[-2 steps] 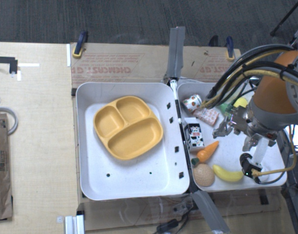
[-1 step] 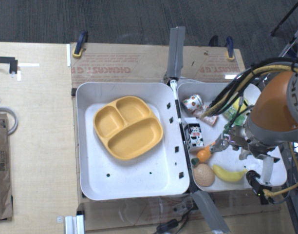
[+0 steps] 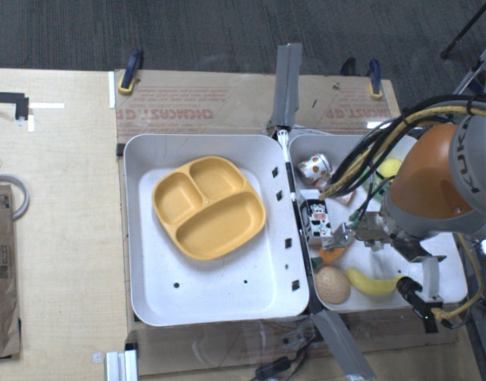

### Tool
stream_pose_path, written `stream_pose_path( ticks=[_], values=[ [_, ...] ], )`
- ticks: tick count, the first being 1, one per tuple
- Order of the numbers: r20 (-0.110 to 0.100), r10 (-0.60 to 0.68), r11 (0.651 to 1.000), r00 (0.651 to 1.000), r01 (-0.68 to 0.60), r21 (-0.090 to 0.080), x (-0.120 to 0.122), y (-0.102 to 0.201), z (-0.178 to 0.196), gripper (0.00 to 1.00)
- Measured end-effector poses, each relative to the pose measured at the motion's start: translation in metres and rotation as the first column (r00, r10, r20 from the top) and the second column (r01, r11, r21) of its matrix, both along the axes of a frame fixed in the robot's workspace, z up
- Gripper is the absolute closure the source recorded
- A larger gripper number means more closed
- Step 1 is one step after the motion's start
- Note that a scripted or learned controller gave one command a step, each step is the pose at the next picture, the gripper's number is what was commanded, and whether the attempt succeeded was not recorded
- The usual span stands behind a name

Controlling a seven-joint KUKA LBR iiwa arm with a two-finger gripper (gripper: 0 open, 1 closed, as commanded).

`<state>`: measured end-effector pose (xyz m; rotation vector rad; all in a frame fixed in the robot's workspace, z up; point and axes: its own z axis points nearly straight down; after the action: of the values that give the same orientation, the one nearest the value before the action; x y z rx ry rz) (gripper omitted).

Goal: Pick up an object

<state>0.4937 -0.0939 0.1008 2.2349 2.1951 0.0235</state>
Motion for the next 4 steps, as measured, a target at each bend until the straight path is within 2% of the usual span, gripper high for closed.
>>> stream_pose_path(
  ticks=[1,2,3,4],
  values=[
    [-0.019,0.006,1.0,1.0,-0.006,-0.005,-0.017,-0.06,0.052,0.0],
    [-0.018,0.276,0.961,0.961,-0.276,-0.005,-0.016,-0.008,-0.01,0.0],
    [-0.017,0.332,0.943,0.943,-0.332,-0.005,-0.006,-0.022,-0.009,0.0],
    [-0.016,0.423,0.906,0.906,-0.423,-0.007,0.026,-0.056,0.002,0.0]
  ],
)
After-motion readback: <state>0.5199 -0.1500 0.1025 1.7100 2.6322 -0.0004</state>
